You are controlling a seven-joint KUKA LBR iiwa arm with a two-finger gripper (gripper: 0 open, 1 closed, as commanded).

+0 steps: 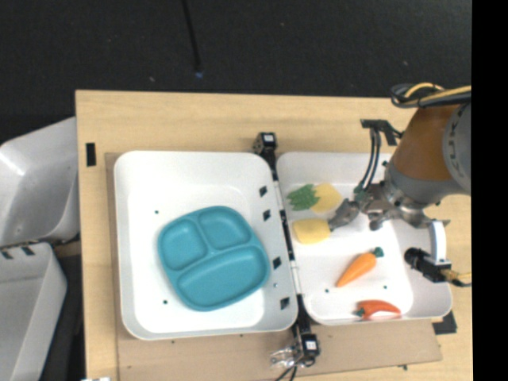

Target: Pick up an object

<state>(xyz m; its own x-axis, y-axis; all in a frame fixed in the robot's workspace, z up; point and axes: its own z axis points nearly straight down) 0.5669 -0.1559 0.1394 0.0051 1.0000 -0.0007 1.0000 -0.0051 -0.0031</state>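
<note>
Dark floor surrounds my wooden bench (198, 121); left of centre, the left bin (143, 181) holds a blue divided plate (213, 256). In the right bin (317, 308) lie a yellow piece (311, 231), a pineapple toy (316, 197), a carrot (355, 268) and a red pepper (378, 310). I'm mid-approach: the gripper (359, 213) hangs spread and empty beside the yellow piece, so next I'd centre over it, descend and close.

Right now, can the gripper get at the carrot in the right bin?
Probably yes. The gripper hangs over the right bin, and the carrot lies just below it in the view, on bare bin floor. Nothing covers the carrot; the yellow piece and red pepper lie apart from it.
</note>
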